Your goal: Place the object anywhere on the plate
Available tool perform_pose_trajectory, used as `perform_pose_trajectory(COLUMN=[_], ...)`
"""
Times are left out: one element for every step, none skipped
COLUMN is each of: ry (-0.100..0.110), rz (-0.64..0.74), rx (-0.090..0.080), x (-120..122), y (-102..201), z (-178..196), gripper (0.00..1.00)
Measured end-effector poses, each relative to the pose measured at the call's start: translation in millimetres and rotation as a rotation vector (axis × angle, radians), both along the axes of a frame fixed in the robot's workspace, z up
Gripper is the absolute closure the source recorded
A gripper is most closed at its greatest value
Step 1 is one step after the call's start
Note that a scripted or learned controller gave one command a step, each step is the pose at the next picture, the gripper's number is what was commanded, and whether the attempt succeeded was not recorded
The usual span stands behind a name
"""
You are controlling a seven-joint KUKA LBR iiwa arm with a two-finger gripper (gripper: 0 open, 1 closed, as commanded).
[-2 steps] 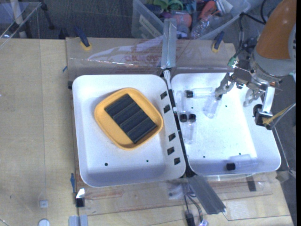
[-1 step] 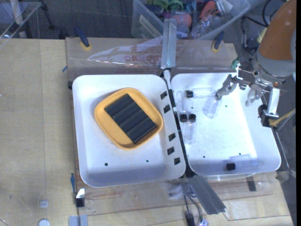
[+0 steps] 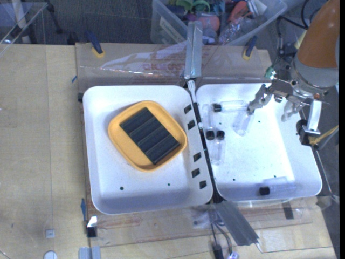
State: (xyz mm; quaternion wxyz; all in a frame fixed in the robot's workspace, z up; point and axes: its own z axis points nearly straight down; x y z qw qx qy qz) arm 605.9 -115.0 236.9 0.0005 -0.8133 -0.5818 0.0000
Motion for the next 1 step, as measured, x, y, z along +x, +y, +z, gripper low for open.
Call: perform_pose_trajectory(ry=[-0.002], rz=[-0.019], rx=[-0.001], x=[-0.3], y=[1.8], z=[5.5], gripper=[0.0])
